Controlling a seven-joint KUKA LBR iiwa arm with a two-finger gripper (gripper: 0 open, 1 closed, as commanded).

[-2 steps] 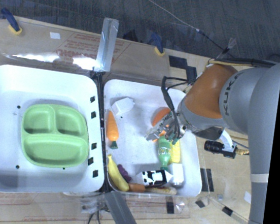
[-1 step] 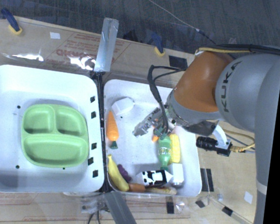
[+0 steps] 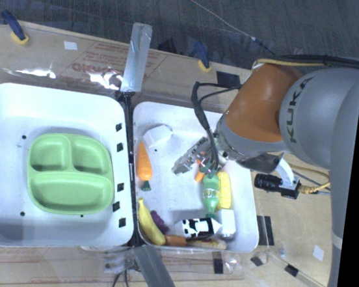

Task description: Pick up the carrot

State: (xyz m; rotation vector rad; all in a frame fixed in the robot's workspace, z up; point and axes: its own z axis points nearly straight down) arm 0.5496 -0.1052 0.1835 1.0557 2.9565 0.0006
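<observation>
The carrot [image 3: 144, 162] lies along the left wall of the right bin [image 3: 189, 118], its dark green tip pointing toward the banana [image 3: 147, 224] in the bin's near left corner, and nothing is touching it. The pincer [image 3: 194, 159] hangs over the middle of that bin, well apart from the carrot, above a green bottle [image 3: 211, 195] and a yellow corn cob [image 3: 226, 190]; whether its fingers are apart or together cannot be told. The left bin [image 3: 14, 101] holds a green divided plate [image 3: 69, 173].
</observation>
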